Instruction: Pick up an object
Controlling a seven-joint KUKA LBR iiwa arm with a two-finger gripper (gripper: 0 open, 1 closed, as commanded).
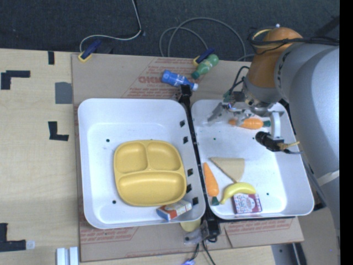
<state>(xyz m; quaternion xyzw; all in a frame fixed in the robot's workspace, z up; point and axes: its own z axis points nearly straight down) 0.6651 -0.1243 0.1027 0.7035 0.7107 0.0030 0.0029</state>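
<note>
My gripper [219,109] hovers low over the far left corner of the right bin [298,175], open, with nothing between its fingers. Just to its right lies a small orange carrot [251,123] with a green end, close to the wrist but not held. Nearer the front of this bin are a pale cheese wedge [230,167], a longer carrot [210,179], a banana [238,190] and a small red box [246,203]. The left bin [94,148] holds a yellow divided plate [150,171] and a small red, white and blue box [175,210].
Behind the bins on the cardboard lie a blue bottle [177,80] and a green bottle [205,66]. Cables loop at the back. The grey arm [314,104] covers the right bin's far right side. The divider wall [190,142] separates the bins.
</note>
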